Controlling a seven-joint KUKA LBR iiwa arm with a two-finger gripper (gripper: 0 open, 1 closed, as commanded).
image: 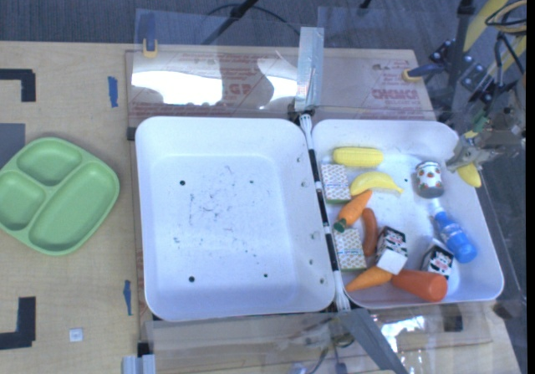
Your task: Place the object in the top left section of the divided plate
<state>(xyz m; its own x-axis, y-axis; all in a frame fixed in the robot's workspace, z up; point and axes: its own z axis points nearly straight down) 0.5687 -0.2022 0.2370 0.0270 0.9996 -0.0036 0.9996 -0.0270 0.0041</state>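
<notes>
The gripper (475, 155) hangs at the right bin's (489, 234) far edge, grip unreadable from here. Toy food is heaped there, ready for picking; the green divided plate (57, 194) waits well apart, left.

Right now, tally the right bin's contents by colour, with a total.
Yellow: 2, corn and banana
Orange/red: 4, carrots and a red piece
Blue: 1, bottle
Printed cartons/packets: 4
Grey ball-like item: 1
Total: 12
</notes>
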